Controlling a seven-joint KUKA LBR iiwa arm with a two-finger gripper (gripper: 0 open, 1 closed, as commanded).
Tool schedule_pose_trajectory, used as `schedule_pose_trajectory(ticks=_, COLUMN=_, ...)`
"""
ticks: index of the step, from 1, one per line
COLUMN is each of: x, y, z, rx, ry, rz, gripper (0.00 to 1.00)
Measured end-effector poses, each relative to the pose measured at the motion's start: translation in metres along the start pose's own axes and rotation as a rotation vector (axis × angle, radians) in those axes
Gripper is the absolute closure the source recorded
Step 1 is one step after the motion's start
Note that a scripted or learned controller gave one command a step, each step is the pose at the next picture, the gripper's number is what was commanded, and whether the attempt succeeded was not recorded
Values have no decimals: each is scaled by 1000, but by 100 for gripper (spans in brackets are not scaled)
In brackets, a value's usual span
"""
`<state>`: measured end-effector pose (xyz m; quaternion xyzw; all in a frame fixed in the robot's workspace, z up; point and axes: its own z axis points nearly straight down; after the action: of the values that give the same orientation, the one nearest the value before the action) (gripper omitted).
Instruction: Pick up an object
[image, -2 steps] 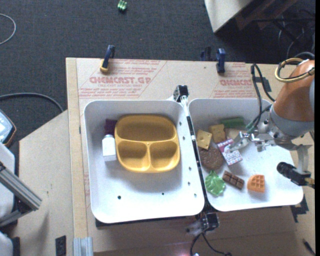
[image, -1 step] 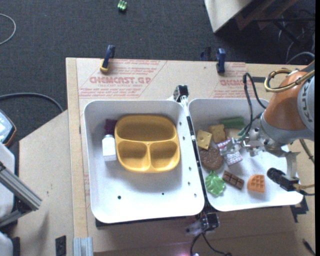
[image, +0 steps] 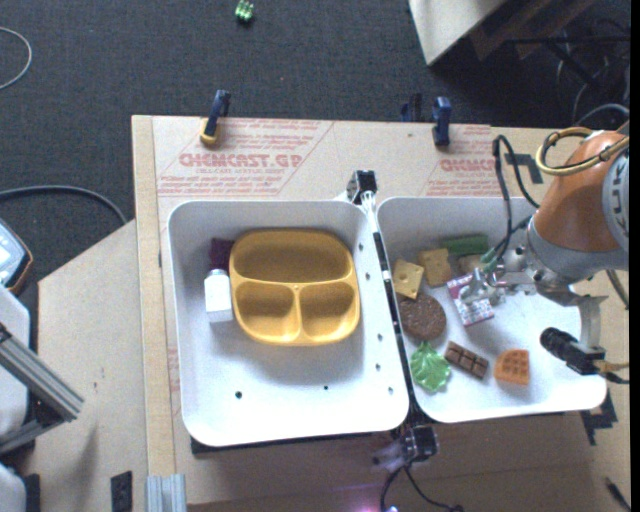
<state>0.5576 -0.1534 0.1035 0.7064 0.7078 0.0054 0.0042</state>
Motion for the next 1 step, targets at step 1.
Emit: schedule_pose_trajectory(ticks=1, x=-8, y=-4, z=-59, rx=8, ry=-4, rz=2, gripper=100)
